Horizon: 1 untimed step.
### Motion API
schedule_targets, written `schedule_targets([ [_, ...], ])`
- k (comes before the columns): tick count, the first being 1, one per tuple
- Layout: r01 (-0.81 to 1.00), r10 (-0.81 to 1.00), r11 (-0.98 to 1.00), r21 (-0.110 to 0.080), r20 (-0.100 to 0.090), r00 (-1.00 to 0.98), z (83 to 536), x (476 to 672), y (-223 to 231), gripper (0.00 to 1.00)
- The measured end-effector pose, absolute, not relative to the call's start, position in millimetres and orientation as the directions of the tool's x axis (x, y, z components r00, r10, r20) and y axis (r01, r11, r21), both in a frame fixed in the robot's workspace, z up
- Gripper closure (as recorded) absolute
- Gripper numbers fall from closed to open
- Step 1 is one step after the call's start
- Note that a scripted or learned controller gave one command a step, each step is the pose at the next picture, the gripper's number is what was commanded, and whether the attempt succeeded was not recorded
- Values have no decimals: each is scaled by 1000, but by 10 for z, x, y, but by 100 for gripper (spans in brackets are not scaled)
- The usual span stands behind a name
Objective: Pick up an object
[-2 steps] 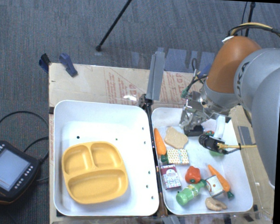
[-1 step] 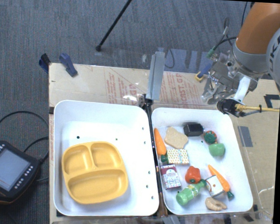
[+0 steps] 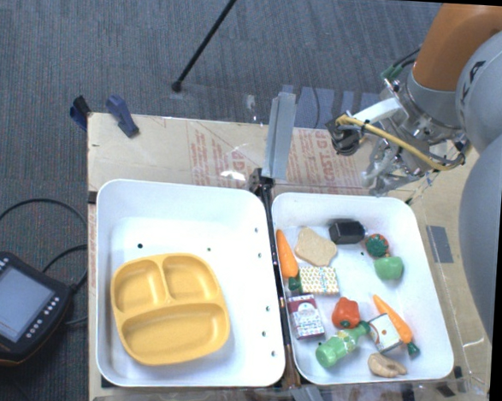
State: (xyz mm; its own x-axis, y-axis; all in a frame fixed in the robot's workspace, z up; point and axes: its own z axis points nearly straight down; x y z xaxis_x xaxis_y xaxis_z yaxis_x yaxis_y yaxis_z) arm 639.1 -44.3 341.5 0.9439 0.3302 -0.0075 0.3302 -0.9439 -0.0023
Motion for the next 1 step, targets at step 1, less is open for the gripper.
schedule_targets([
  [1, 211, 211, -978, -6, -20, 977, 2133, 6281, -546, 100],
])
